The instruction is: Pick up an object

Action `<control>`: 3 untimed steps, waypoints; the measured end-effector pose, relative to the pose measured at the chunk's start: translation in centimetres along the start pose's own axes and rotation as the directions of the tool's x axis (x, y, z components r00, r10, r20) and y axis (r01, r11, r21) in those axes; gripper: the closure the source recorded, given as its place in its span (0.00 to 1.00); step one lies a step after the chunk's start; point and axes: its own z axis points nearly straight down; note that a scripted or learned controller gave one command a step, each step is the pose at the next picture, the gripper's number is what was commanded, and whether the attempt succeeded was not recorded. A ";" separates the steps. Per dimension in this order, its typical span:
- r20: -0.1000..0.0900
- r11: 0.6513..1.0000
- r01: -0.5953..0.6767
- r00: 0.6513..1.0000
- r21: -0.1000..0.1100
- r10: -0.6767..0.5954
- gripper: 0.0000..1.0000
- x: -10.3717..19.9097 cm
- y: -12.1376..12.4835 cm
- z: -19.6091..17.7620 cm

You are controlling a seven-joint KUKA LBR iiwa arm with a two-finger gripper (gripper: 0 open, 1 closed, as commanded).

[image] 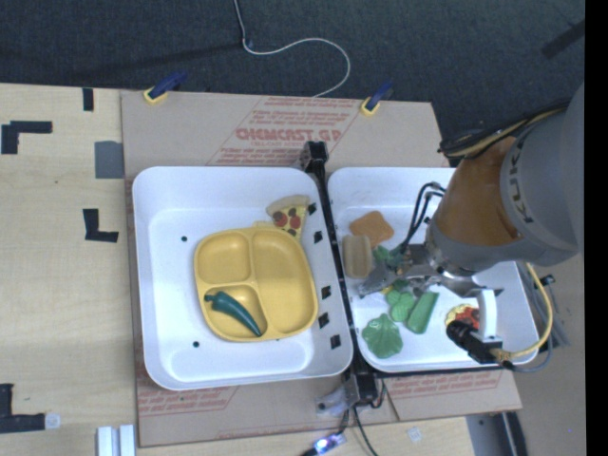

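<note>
Here the jaws (399, 275), grip unclear, hover amid green toys (410, 310) near the right bin's (380, 180) divider edge

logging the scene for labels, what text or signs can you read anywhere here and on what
"CHEMCAST GP", in red print, blurred so the reading is unsure: on the brown cardboard sheet under the two white bins.
Smaller red lines above and below it: too blurred to read.
Black tape marks on the wooden bench: shapes, not letters.

One fixed camera looks down at a slant on both white bins (152, 255), moderately near.
</note>
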 end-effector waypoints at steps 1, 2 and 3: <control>0.004 1.000 -0.001 1.000 -0.009 0.001 0.00 0.0 0.0 2.4; 0.003 1.000 -0.001 1.000 -0.008 0.001 1.00 0.0 0.0 1.4; 0.001 1.000 0.000 1.000 -0.010 0.000 1.00 0.1 -0.1 -2.8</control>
